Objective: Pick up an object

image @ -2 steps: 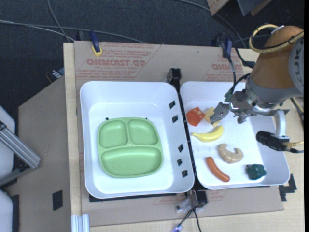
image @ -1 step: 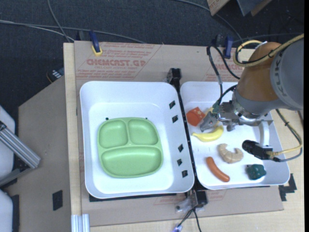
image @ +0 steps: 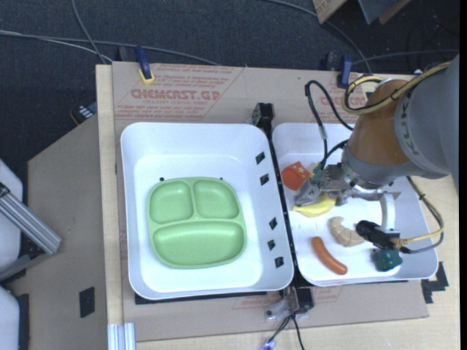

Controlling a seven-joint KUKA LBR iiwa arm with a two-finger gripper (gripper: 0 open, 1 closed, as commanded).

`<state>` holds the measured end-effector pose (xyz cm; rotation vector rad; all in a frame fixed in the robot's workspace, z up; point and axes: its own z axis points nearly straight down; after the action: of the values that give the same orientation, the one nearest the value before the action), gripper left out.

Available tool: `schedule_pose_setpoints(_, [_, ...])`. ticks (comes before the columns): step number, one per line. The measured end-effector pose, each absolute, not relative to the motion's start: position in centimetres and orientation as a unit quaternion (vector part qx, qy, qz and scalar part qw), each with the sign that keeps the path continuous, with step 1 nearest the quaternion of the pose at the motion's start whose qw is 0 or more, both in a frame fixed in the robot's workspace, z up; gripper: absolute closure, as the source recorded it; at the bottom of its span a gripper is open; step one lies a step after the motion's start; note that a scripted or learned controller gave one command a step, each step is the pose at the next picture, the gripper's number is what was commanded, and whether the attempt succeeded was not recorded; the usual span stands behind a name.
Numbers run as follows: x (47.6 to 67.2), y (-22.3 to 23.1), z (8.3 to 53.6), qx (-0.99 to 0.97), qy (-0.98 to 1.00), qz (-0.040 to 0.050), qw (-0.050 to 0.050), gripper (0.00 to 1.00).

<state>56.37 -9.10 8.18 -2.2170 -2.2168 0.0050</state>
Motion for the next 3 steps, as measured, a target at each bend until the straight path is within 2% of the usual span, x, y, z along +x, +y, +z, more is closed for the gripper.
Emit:
schedule_pose_setpoints(1, [56.5, -9.1, 9.4, -0.707, -0.707, 0.0002, 0.002, 1.00])
schedule_pose_setpoints(2, [56.7, -9.8, 15.5, -0.707, -0.707, -0.0014, -0.002, 1.00])
schedule_pose_setpoints(3, [56.9, -10.0, 19.8, -0.707, -0.707, -0.0012, -0.002, 1.00])
